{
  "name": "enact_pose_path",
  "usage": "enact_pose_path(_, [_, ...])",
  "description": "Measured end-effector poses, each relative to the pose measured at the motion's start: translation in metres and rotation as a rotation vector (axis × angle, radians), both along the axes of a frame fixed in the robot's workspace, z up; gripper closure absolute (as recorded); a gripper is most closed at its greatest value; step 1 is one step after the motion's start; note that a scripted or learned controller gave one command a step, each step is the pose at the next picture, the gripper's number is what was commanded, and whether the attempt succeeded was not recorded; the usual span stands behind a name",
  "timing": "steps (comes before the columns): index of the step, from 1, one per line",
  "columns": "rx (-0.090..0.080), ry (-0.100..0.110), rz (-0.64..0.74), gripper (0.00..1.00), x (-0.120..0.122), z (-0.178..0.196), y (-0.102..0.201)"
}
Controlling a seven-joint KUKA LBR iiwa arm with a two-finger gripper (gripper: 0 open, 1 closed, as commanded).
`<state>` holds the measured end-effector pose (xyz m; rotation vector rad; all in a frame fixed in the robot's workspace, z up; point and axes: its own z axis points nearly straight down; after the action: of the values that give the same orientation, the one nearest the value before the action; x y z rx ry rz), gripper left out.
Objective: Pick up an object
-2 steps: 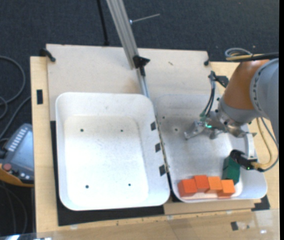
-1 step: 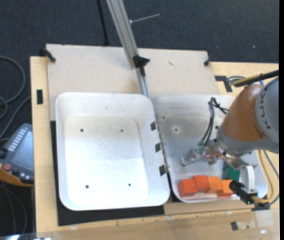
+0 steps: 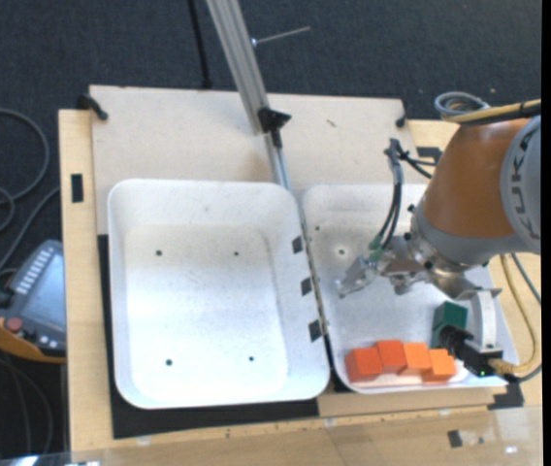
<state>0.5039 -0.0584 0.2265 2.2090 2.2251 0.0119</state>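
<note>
Over the right bin (image 3: 353,207) hangs my gripper (image 3: 356,278), its metal tip pointing left above the bin's bare floor near the left wall. I see nothing held at the tip. Several orange blocks (image 3: 399,360) lie in a row along the bin's front wall, below and to the right of the gripper. A dark green block (image 3: 450,316) sits by the right wall, partly covered by the arm's orange and grey wrist (image 3: 469,202).
The left bin (image 3: 208,294) stands beside the right one, with black clips on the shared wall. A slanted aluminium post (image 3: 242,56) rises behind the bins. Cables and a pendant (image 3: 33,299) lie off the bench to the left.
</note>
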Motion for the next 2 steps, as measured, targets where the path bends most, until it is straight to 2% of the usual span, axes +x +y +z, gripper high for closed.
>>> enact_pose_path(1, [-0.004,0.013,-0.009,0.00,0.053,-0.102,-0.032])
enact_pose_path(2, [0.000,0.000,0.001,0.00,0.087,-0.025,0.059])
